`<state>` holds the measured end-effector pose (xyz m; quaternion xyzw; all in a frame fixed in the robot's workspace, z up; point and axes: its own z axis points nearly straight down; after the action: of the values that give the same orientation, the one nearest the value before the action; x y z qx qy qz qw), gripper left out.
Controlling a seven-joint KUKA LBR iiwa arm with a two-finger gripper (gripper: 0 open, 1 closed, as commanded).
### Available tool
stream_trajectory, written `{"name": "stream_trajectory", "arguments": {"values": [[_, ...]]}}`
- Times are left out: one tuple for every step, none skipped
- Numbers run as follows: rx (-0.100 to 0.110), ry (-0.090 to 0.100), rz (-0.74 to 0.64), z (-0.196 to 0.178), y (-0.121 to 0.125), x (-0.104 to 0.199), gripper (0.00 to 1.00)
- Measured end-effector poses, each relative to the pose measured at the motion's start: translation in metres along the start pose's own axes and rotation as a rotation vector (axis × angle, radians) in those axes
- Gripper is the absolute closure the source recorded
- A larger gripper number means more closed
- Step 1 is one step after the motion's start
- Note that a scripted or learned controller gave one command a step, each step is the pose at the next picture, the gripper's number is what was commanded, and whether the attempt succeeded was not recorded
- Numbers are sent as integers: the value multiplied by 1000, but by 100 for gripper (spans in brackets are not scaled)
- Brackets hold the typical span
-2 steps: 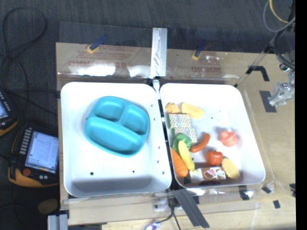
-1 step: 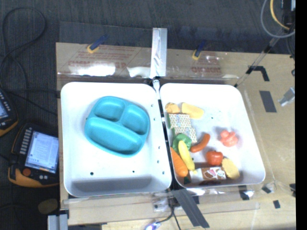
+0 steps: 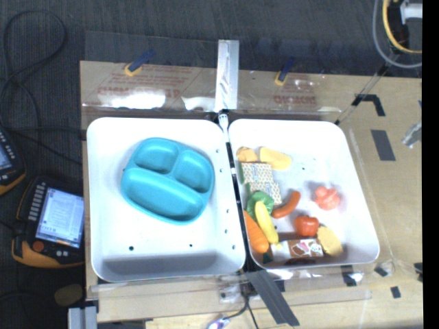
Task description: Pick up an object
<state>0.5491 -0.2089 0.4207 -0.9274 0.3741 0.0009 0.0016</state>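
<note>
The right bin [image 3: 343,156] holds several toy foods along its left and front sides. An orange carrot [image 3: 256,236] lies by the dividing wall, beside a yellow banana [image 3: 267,225] and a green piece [image 3: 258,201]. A red sausage [image 3: 286,203] lies slanted in the middle, with a red tomato [image 3: 306,224] below it. A pink-orange lump [image 3: 327,197] sits apart to the right. A patterned packet [image 3: 260,176] and a yellow piece [image 3: 275,158] lie toward the back. A brown-and-white box [image 3: 298,248] and a yellow lump [image 3: 330,240] rest at the front wall.
The left bin [image 3: 110,252] carries a blue divided plate [image 3: 168,179], turned over or tilted near its middle. A handheld pendant [image 3: 51,218] lies off the bench at the left. Cables hang at the top right.
</note>
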Motion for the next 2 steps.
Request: {"name": "stream_trajectory", "arguments": {"values": [[0, -1, -193, 35, -36, 52, 100], [2, 1, -564, 29, -53, 72, 100]]}}
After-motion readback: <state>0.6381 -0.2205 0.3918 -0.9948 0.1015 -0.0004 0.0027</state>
